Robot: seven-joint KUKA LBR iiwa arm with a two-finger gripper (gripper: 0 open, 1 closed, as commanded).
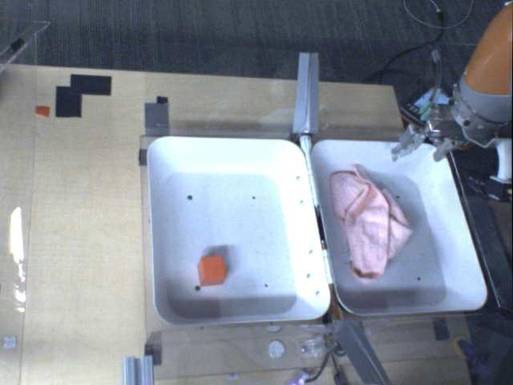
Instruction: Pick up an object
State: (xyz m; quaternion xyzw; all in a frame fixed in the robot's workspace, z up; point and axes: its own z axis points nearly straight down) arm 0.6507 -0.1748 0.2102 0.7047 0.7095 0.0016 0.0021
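Camera view. Two white bins sit side by side on the wooden surface (80, 239), split by a grey divider (305, 103).

Left bin (172, 183): an orange block (212, 270) lies on the floor near the front-left corner, well apart from the walls.

Right bin (449, 239): a crumpled pink cloth (370, 223) lies near the middle, stretching from the back toward the front.

The arm (490, 62) enters past the back-right corner of the right bin. The gripper (420, 139) hangs over that bin's back edge, behind and to the right of the cloth, not touching it. Jaws spread open, two prongs apart, nothing between them.

Black patches (78, 93) and a small orange mark (42, 111) sit on the surface, far left of the left bin.
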